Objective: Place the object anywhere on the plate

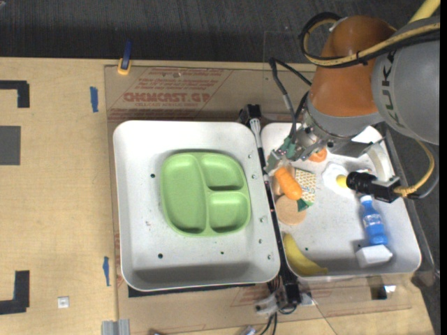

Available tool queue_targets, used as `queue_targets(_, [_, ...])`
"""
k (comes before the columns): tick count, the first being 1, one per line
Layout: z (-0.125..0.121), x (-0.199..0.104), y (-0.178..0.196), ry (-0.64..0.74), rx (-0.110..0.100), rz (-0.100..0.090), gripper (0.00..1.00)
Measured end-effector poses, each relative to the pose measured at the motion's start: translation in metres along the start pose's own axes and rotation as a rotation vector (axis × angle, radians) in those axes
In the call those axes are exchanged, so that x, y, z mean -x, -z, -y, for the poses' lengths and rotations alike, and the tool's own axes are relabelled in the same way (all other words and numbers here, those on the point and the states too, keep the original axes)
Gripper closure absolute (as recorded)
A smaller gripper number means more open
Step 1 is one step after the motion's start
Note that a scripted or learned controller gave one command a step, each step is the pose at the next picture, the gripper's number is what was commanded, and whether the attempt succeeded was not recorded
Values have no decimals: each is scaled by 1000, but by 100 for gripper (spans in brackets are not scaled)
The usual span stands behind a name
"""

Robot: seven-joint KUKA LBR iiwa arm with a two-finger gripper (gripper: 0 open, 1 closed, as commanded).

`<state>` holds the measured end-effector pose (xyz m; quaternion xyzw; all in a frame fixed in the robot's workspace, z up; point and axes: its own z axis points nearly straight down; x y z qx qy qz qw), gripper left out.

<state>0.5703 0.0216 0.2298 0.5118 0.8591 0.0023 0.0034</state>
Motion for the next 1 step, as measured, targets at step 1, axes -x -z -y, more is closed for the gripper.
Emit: queue_targets(1, [1, 1, -1, -2, -3, 0, 0])
